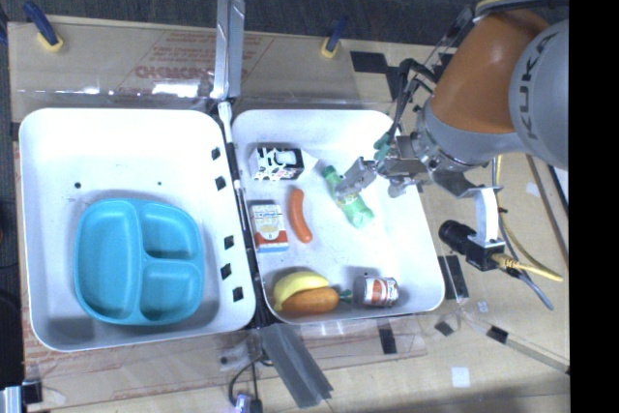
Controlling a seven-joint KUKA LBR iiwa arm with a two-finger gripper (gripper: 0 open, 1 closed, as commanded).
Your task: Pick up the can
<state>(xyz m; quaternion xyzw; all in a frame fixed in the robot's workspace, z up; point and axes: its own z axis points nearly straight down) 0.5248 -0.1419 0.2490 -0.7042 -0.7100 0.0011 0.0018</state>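
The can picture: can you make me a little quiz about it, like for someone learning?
1. True or false: the can lies in the right bin.
2. What sits in the left bin? A) banana B) blue tray C) green bottle
3. Fill in: the gripper hovers by the green ____, far from the can.

Key:
1. True; it lies near the front edge, beside the banana.
2. B, the blue tray.
3. Bottle.
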